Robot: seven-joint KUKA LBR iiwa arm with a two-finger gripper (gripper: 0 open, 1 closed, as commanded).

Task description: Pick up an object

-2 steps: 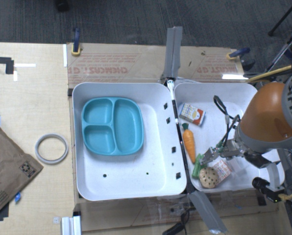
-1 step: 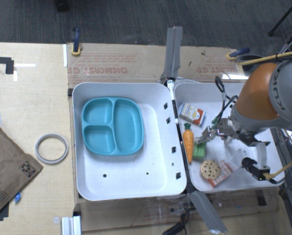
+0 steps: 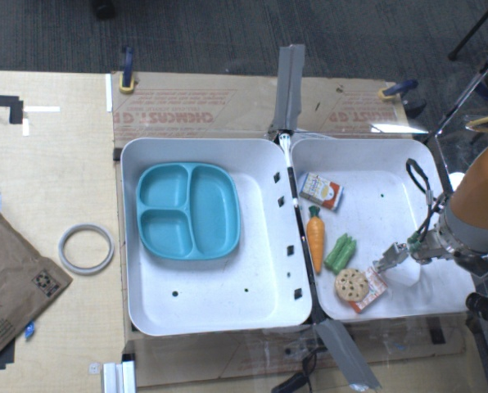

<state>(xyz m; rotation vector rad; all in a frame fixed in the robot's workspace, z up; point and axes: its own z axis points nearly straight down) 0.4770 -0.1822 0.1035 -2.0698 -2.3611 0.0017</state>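
One fixed camera looks down at a slant on both white bins (image 3: pixel 219 322) from above.

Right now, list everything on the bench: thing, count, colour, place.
bins: two, white, side by side mid-bench
plate: one, blue, three compartments, in the left bin
carton: one, white and orange, upper left of the right bin
carrot: one, orange, along the right bin's left wall
green vegetable: one, beside the carrot
cookie: one, tan with dark chips, lower right bin
packet: one, white and red, beside the cookie
tape ring: one, grey, left of the bins
cardboard box: one, brown, far left
gripper: one, grey, low over the right bin
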